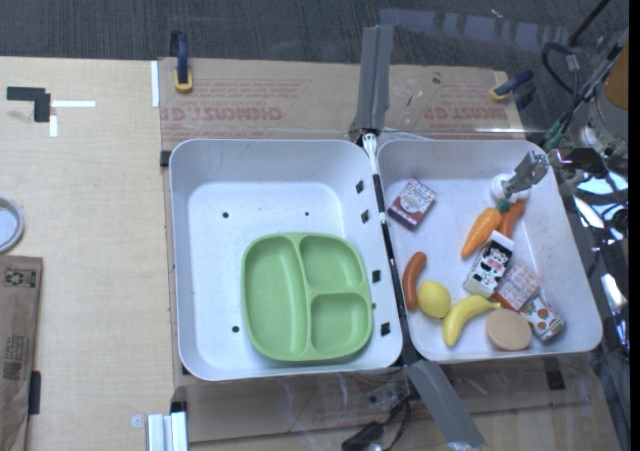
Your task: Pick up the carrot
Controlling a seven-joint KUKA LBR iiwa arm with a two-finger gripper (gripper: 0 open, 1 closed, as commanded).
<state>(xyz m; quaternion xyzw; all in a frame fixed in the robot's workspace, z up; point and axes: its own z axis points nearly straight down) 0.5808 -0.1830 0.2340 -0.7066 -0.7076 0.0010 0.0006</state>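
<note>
Bench, two white bins. Right bin [560, 334]: carrot [481, 229] at centre, milk carton [489, 267] touching below. Gripper [520, 179] beside carrot's green top; finger spread indeterminate. Risk: off-centre grasp, carrot slipping or rolling.

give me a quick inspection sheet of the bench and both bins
surface: left bin holds a green divided plate; right bin holds the food items
job's things: carrot in right bin, lying tilted, leafy end toward the hand
clutter: small red box, sausage, lemon, banana, milk carton, round tan piece
grippers: hand low over the carrot's top
cables: black cables at right
surroundings: clamps at bench back, tape roll at left
</note>
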